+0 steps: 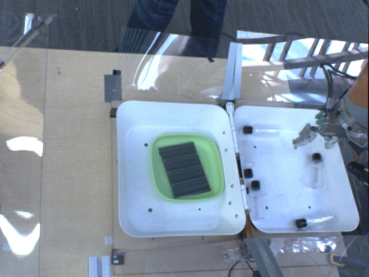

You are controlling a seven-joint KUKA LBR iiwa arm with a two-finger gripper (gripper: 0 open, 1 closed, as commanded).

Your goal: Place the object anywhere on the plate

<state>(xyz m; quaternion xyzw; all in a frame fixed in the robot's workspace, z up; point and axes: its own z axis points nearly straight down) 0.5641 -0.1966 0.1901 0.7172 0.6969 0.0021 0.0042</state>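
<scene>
Leftmost, the pale wooden tabletop fills the left part of the frame, crossed by bright glare patches. A small grey block sits on it just above the upper left corner of the left bin.

That left bin is white and shallow, and a square green plate with rounded corners lies near its middle. A dark grey ribbed slab rests flat on the plate, turned slightly off square, well within the green rim on all sides.

Right of it, touching along the shared edge, lies the right bin. Several clear vials with black caps are scattered in it: one lying near the upper left corner, one upright-looking in the right half, one lying at the lower edge, and two black caps close against the left wall.

At the upper right of this bin the pincer hangs over the white floor, its grey metal fingers spread apart with nothing between them. The arm behind it enters from the right edge of the frame.

At the top of the frame, dark trouser legs stand beyond the tabletop.
</scene>
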